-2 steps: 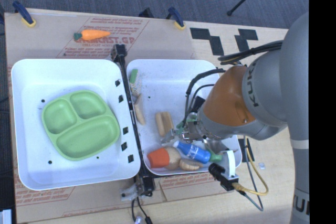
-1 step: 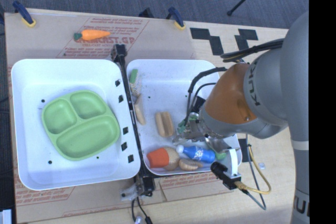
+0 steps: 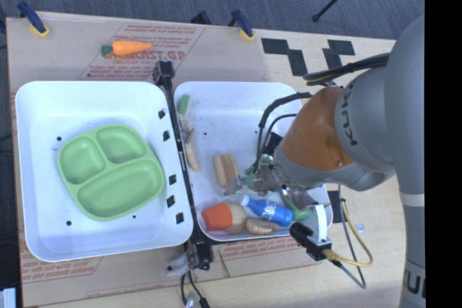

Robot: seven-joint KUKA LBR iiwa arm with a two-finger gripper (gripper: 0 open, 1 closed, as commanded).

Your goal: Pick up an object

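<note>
Looming over the right white bin (image 3: 216, 94), my grey-and-orange arm (image 3: 339, 133) is hanging my gripper (image 3: 261, 180) just above the blue plastic bottle (image 3: 268, 210), lying lengthwise leftward; whether it's clenched, I cannot tell.

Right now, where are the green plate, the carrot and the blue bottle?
Green plate (image 3: 110, 171), camera view: ridge between its compartments.
Carrot (image 3: 128, 48), camera view: middle of its orange body.
Blue bottle (image 3: 268, 210), camera view: its blue middle.
</note>
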